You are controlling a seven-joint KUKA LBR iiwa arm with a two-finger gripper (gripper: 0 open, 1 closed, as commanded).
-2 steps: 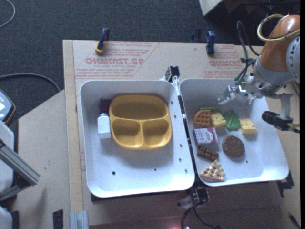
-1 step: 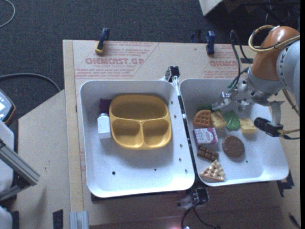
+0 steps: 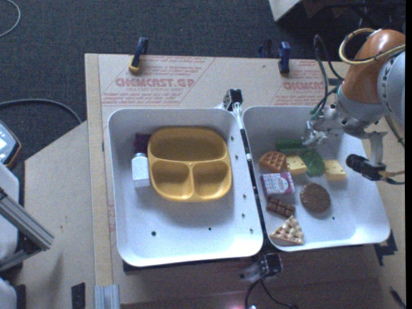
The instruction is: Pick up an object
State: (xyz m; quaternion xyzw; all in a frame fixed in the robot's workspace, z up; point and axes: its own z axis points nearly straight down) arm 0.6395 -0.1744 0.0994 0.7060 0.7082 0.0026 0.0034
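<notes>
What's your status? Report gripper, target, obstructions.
Gripper low over right white bin, above green leafy toy. Nothing visibly held. Yellow cheese blocks crowd it.

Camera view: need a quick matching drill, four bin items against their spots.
Items:
1. yellow divided tray
2. small white bottle
3. round brown cookie
4. waffle wedge

Places:
A. left bin, against the tray's left side
B. right bin, near front corner by the divider
C. middle of the left bin
D. right bin, right of the pink carton

Pairs: 1-C, 2-A, 3-D, 4-B
</notes>
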